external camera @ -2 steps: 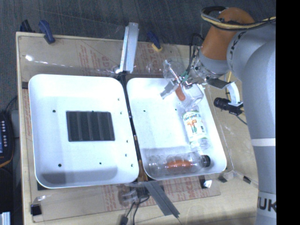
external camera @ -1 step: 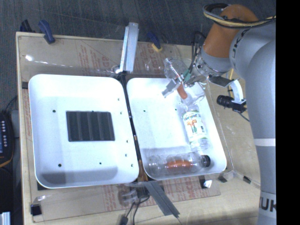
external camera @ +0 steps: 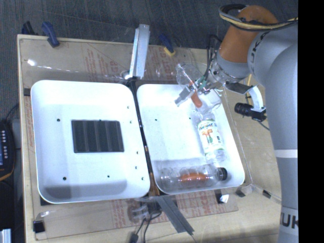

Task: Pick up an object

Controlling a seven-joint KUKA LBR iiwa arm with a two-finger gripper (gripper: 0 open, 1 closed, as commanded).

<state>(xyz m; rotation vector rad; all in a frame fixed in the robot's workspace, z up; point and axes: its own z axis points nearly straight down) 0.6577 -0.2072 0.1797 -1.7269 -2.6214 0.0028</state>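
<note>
My gripper [external camera: 189, 91] hangs over the far end of the right bin [external camera: 162, 135], under the grey arm with its orange band [external camera: 238, 42]. Just below it lies a clear bottle with a white label [external camera: 210, 138], stretched along the bin's right side. Its orange cap end [external camera: 197, 101] points up toward the gripper and sits right beside it. Whether they touch is unclear. A second clear bottle with orange contents [external camera: 192, 176] rests across the near end of the same bin. A black ridged rectangle [external camera: 97, 135] lies flat in the middle of the left bin [external camera: 50, 100].
A grey metal post [external camera: 139, 52] stands at the far edge between the bins. Blue clamps [external camera: 49, 33] grip the bench's far edge. A black cable fitting [external camera: 249, 110] juts from the arm just right of the right bin.
</note>
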